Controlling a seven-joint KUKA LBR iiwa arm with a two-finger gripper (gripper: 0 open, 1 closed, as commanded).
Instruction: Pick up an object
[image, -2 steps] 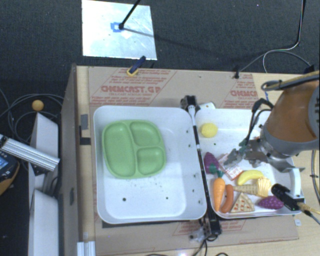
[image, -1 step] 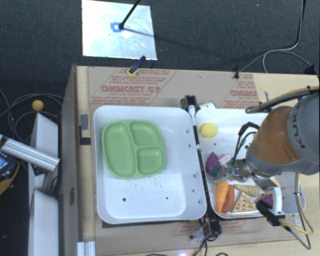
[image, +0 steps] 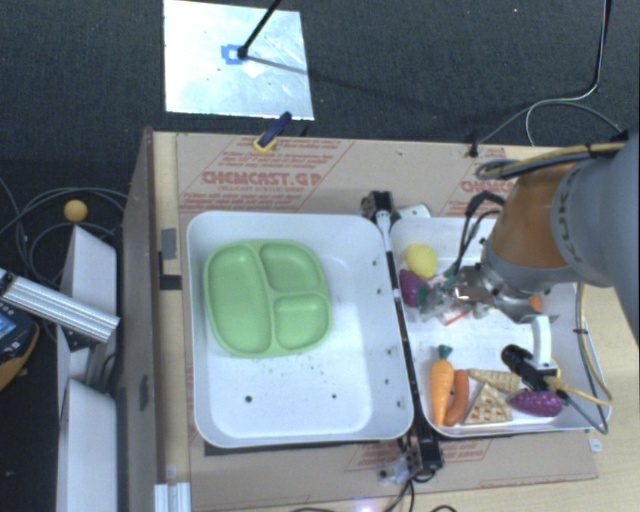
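Red print reading "CHEMCAST GP" runs across the brown paper-faced sheet (image: 262, 178) under both shallow white plastic bins. The left bin (image: 230, 400) bears a glossy pale-green three-compartment plate (image: 268, 297). In the right bin (image: 575, 415), the metal gripper (image: 452, 296) sits low beside a yellow lemon-shaped toy (image: 422, 260) and purple toy (image: 409, 287), its opening impossible to tell; an orange plastic carrot (image: 441, 385), waffle pieces (image: 487, 405) and purple eggplant (image: 537, 403) crowd nearby.

Robot lab, arm (image: 570, 215), bins (image: 300, 410), cables (image: 30, 215)
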